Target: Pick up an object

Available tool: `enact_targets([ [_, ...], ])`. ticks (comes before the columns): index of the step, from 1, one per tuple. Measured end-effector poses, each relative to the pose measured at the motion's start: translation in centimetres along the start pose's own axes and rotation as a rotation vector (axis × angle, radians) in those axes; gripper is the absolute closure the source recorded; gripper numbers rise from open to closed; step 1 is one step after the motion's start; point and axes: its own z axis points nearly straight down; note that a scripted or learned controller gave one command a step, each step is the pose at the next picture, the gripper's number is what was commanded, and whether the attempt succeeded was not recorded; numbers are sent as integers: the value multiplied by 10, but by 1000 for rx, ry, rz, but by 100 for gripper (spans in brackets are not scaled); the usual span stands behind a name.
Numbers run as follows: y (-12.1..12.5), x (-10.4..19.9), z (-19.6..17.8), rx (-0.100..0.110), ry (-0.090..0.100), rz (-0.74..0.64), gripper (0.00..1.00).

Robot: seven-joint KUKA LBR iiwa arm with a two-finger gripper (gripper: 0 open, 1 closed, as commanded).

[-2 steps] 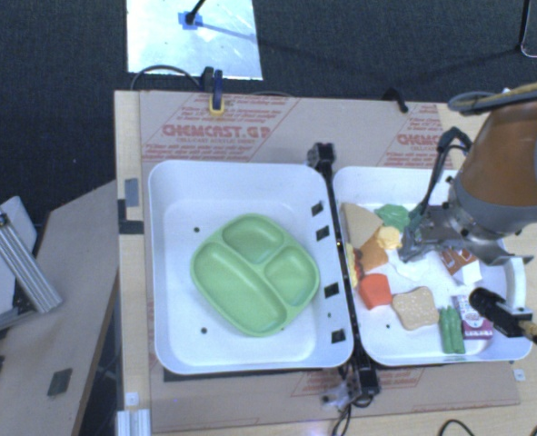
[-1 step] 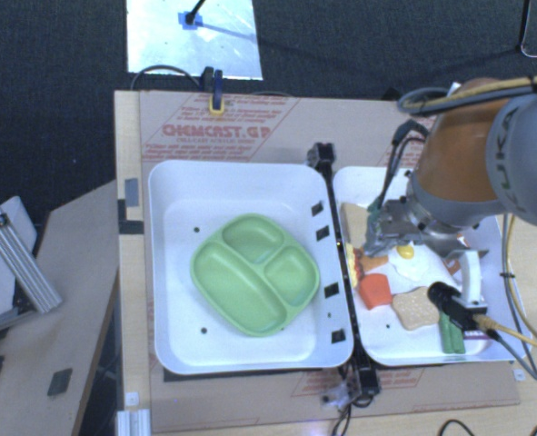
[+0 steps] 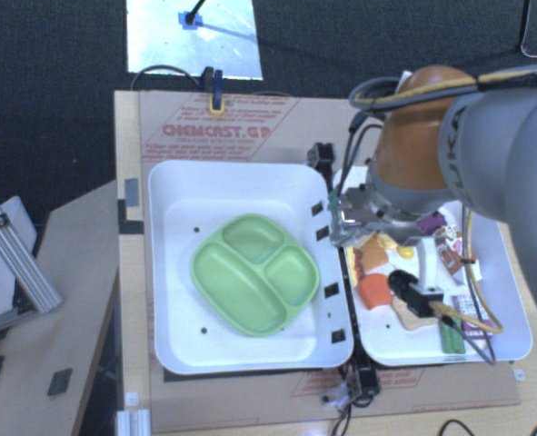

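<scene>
Camera view: arm [image 3: 491, 148] over the cluttered right bin [image 3: 515, 331].
Pincer [image 3: 347, 229] by its left wall, released or clenched cannot be told; orange block [image 3: 374, 291] near it; centre squarely over that before closing.

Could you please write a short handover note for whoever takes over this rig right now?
End effector: low over the left edge of the right bin; whether it is open or shut cannot be told, and nothing is seen in its grip.
Things: a green plate lies in the left bin; a red block, a green stick and other small items lie in the right bin.
Done: no pick visible yet.
Left: grasp one item and lift it.
</scene>
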Motion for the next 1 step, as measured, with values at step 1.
enact_targets([
  [1, 25, 40, -23, -2, 1, 1, 100],
])
